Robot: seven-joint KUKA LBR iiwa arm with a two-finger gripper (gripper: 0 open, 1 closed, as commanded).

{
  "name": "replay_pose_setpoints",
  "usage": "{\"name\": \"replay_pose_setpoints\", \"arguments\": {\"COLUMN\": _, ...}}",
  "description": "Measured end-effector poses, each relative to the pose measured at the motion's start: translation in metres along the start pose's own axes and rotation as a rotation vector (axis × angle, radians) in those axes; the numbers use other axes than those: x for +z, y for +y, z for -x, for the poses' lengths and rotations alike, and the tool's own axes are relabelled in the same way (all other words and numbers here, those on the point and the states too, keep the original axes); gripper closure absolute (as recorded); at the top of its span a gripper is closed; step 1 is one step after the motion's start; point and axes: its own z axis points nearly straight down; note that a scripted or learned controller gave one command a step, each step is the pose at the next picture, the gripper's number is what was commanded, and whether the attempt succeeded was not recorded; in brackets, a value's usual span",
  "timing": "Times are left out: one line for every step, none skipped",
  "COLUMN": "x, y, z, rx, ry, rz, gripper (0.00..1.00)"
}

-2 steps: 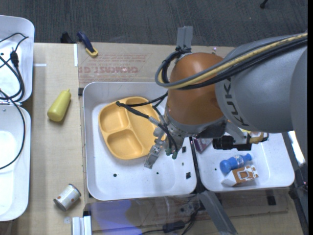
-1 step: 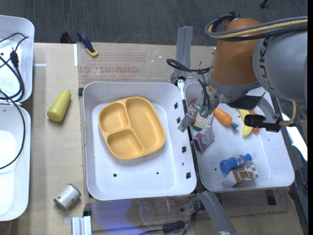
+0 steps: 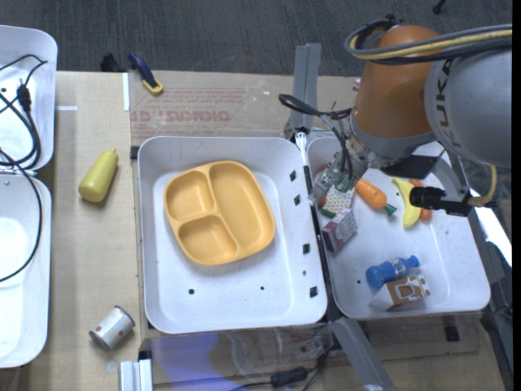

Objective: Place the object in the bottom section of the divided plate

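Note:
A yellow divided plate (image 3: 218,212) lies in the left white bin (image 3: 163,292), with three sections and nothing in them. The lowest section (image 3: 208,239) faces the bin's front. The arm's wrist hangs over the back left corner of the right bin (image 3: 456,296), and my gripper (image 3: 339,176) reaches down among the items there. Just below it lie a green and red packet (image 3: 334,199) and a dark wrapped packet (image 3: 340,229). An orange carrot (image 3: 372,192) and a yellow banana (image 3: 407,202) lie to its right.
A blue bottle (image 3: 391,270) and a small brown box (image 3: 404,291) sit at the right bin's front. Outside the bins are a yellow squeeze bottle (image 3: 99,175), a tin can (image 3: 111,327) and a blue clamp (image 3: 145,74). Black cables (image 3: 20,129) lie at far left.

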Motion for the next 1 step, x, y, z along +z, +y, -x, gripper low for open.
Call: {"name": "replay_pose_setpoints", "arguments": {"x": -0.0293, "y": 0.0181, "z": -0.0849, "rx": -0.064, "ry": 0.004, "rz": -0.001, "gripper": 1.0}}
